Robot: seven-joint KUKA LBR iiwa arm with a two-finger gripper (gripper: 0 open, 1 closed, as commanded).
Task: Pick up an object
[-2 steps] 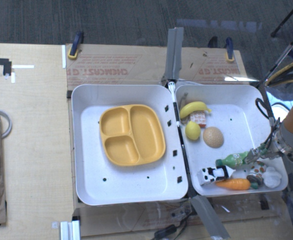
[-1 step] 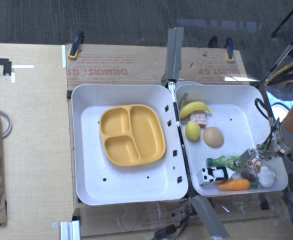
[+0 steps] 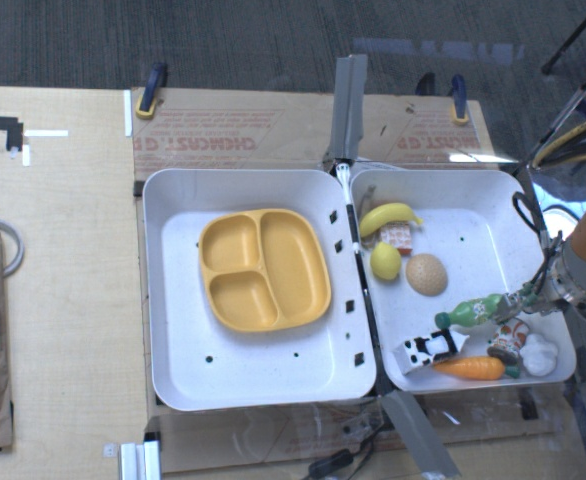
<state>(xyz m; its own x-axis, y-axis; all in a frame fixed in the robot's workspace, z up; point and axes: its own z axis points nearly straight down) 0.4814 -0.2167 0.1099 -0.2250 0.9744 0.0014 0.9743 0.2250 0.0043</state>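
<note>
Where cardboard [image 3: 273, 128] backs two white bins [image 3: 163, 268], dark carpet [image 3: 223, 18]

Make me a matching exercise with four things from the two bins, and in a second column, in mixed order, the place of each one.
Things:
1. yellow divided plate
2. banana
3. carrot
4. green bottle

Places:
A. right bin, near its front edge
B. left bin, in the middle
C. right bin, far corner beside the divider
D. right bin, lying next to the gripper

Pairs: 1-B, 2-C, 3-A, 4-D
</note>
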